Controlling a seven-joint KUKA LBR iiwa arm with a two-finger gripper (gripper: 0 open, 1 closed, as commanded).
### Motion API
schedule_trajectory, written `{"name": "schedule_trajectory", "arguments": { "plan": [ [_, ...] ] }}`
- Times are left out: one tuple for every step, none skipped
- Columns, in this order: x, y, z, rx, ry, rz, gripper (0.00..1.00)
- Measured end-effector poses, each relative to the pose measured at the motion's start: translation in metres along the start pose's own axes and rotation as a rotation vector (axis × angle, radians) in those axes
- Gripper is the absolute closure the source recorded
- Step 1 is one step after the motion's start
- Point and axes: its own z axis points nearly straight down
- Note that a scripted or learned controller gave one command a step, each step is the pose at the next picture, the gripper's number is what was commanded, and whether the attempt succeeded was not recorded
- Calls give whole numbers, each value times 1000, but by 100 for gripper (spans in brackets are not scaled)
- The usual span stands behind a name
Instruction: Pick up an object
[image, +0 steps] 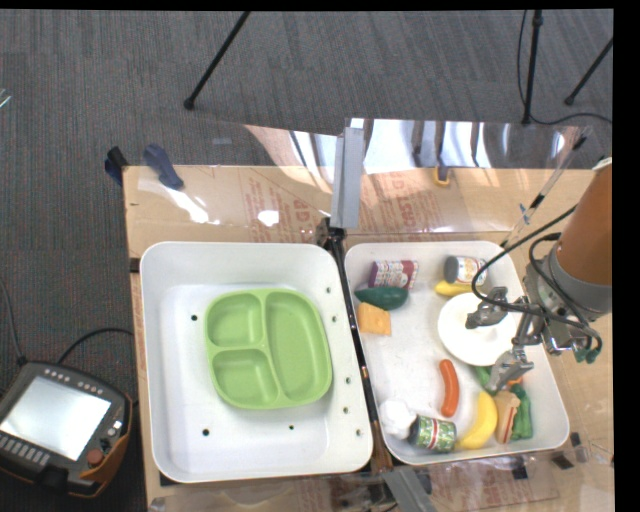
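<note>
Can (433, 433) and banana (481, 421) lie at the right bin's (400, 262) near edge. Jaws (507, 372) hover beside the banana; their opening cannot be determined. Banana appears light, rigid and smooth; grip mid-length.

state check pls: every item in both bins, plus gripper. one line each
green divided plate: flat, upright, in left bin
white plate: flat, in right bin
sausage: lying loose beside the plate
banana: lying at the bin's near edge
green-label can: on its side
dark-label can: on its side
cheese wedge: lying flat
gripper: over the right bin's near right part, fingers unclear
</note>
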Motion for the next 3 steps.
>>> {"name": "schedule_trajectory", "arguments": {
  "plan": [
    [4, 6, 126, -2, 4, -174, 0],
    [29, 32, 126, -1, 2, -78, 0],
    [28, 34, 116, -1, 2, -83, 100]
  ]
}}
